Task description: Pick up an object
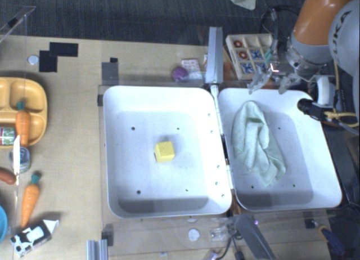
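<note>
Your gripper [268,83] hangs over the back rim of the right bin [323,157], fingers spread apart with nothing between them. That puts it high and clear of the load, placed to drop in rather than reach across. Just below it lies the cloth [256,140], a pale green towel bunched lengthwise down the left half of that bin; soft and folded, it should yield to a pinch on a ridge. The other candidate, a yellow block [165,151], sits alone mid-floor in the left bin [118,185], well apart from the arm. The divider [218,112] between the bins stands in the way of a low sweep. Behind the gripper a board [247,53] with coloured pieces crowds the rim.
</note>
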Action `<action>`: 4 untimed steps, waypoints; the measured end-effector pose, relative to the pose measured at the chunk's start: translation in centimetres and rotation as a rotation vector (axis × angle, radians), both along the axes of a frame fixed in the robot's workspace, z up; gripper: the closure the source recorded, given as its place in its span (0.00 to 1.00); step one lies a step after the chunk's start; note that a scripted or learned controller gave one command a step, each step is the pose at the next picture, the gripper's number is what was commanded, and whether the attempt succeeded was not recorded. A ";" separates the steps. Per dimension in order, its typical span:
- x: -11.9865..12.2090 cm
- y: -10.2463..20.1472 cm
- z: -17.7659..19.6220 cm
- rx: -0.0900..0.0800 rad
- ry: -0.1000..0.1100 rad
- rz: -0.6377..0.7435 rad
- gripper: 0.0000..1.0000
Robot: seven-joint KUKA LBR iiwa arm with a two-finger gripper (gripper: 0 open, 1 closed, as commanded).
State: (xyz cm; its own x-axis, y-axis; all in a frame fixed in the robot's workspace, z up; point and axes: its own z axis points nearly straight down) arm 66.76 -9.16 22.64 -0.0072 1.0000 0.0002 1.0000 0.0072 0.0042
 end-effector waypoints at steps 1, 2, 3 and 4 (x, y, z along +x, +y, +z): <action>-2.6 -2.4 -13.0 -0.001 -0.004 0.084 0.00; -5.9 -5.9 -13.4 -0.004 -0.012 0.094 0.00; -1.9 -6.2 -13.5 -0.003 -0.011 0.099 0.00; -6.9 -8.2 -13.4 -0.006 -0.012 0.193 0.00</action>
State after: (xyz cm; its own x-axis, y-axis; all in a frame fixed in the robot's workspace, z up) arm 59.90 -17.37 9.20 -0.1984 0.9801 -0.0068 0.9800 0.1985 0.0155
